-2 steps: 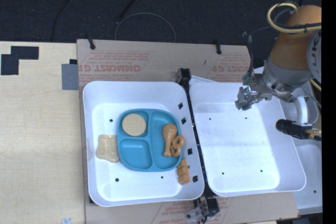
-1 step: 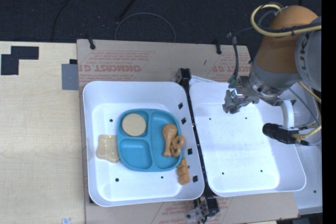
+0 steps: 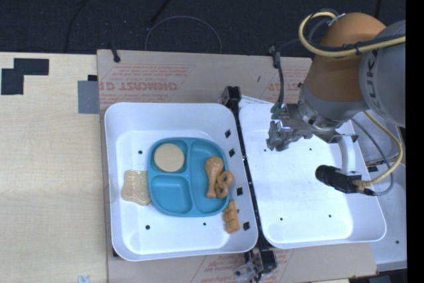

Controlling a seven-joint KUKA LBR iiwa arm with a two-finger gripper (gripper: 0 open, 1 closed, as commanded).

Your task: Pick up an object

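While the arm reaches in from the right, the gripper (image 3: 278, 140) hangs over the right bin (image 3: 318, 222), near its upper left corner.

Left bin (image 3: 126, 235):
- blue divided tray (image 3: 173, 199) holding a round tan disc (image 3: 168, 157), a drumstick (image 3: 213, 172) and a pretzel (image 3: 224, 183)
- pale bread slice (image 3: 136, 187) touching the tray's left edge
- small orange-brown piece (image 3: 231, 217) by the tray's lower right

We see our gripper (image 3: 281, 137) low over the right bin (image 3: 311, 222), near its upper left corner. Across the divider to its left sits the left bin (image 3: 132, 117), holding a blue divided plate (image 3: 173, 195). A round cracker (image 3: 168, 157) and a drumstick (image 3: 213, 174) lie on the plate, a pale biscuit (image 3: 136, 187) just beyond its far edge.
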